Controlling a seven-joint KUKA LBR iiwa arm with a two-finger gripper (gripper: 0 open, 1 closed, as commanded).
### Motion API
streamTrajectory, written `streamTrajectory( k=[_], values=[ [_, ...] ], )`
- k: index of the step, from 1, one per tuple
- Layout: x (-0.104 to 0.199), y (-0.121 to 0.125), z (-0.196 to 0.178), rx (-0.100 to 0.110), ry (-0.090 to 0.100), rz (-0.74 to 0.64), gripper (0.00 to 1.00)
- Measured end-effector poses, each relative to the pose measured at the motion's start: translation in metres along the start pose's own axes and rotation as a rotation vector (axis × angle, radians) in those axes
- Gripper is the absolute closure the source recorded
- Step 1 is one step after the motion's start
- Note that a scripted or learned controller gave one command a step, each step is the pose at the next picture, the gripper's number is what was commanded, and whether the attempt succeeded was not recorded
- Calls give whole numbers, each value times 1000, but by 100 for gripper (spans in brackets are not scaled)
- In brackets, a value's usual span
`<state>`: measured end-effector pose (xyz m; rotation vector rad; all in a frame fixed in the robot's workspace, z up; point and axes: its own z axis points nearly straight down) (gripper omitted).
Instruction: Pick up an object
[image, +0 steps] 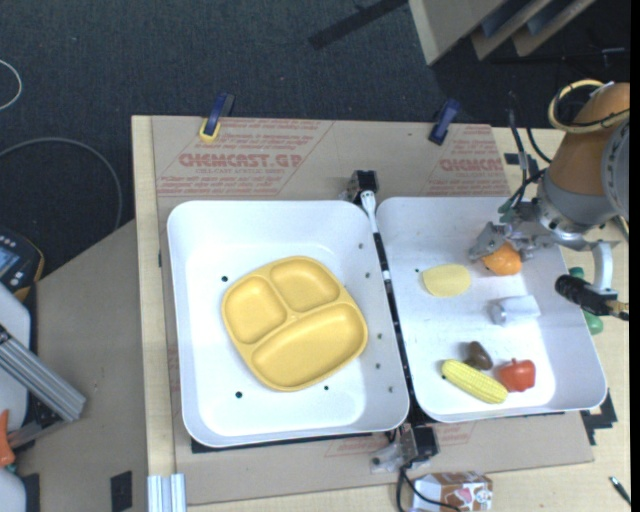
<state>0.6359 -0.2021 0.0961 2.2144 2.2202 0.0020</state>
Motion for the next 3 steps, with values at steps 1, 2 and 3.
streamTrajectory(
  k=[1,2,3],
  values=[
    [81,-19,-68,2,6,-5,100],
    [168,-54,-91,8,8,-6,100],
    [259,-131,-90,14,7,-5,100]
  ],
)
